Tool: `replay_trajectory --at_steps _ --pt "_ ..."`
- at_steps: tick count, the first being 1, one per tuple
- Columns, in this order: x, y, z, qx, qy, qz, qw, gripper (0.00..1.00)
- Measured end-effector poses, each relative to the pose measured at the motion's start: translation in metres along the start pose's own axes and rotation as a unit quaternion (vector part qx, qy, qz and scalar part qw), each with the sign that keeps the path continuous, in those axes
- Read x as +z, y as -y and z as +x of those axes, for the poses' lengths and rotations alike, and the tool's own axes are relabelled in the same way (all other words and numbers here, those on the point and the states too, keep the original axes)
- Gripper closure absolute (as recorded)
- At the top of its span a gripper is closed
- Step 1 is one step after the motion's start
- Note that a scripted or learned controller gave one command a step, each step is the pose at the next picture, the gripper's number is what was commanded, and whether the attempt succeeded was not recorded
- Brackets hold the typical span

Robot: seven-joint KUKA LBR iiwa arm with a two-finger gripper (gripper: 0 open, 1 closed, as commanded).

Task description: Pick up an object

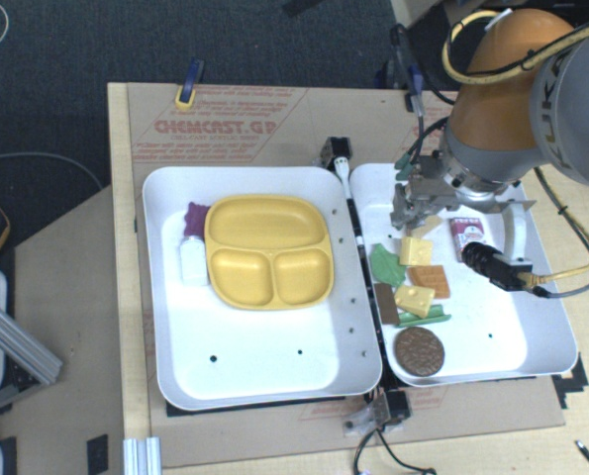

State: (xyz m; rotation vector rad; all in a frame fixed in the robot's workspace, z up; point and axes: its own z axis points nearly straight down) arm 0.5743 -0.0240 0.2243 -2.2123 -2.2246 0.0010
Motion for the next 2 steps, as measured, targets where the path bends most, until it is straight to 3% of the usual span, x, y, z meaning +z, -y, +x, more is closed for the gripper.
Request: replay_trajectory --at_steps 2 --pt "0.007 -0.008 -0.003 0.003 0.002 -0.002 1.0 1.0"
